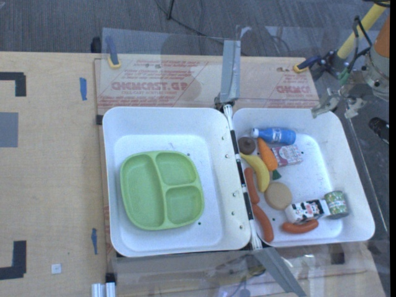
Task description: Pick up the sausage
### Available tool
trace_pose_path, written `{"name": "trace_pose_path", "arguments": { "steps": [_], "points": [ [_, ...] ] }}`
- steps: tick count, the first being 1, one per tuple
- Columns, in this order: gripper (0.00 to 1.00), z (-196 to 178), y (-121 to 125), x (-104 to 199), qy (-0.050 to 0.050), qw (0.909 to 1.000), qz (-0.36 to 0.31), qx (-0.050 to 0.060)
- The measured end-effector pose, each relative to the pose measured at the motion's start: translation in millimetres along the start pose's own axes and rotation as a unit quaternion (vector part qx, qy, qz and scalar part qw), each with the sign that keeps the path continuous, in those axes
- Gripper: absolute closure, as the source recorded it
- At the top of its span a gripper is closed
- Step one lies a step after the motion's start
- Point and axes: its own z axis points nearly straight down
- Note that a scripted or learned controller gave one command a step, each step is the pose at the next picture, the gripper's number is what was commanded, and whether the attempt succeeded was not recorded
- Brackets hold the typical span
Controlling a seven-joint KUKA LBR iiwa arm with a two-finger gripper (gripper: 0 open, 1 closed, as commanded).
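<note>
The gripper is seen at the upper right, just above the far edge of the right bin. Whether the jaws are spread or pressed together cannot be told, and nothing is seen between them.

Well below the jaws, near the front edge of this bin, a sausage is laid, touching a small black-and-white carton. Two more sausages are placed along the bin's left wall, down and to the left of the jaws, beside a banana. In the left bin a green divided plate is found.
</note>
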Motion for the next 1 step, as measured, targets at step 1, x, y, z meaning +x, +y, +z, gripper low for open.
{"name": "trace_pose_path", "arguments": {
  "steps": [1],
  "points": [
    [0.0,139.3,-67.1,2.2,0.0,0.9988,-0.049,0.0]
  ]
}}
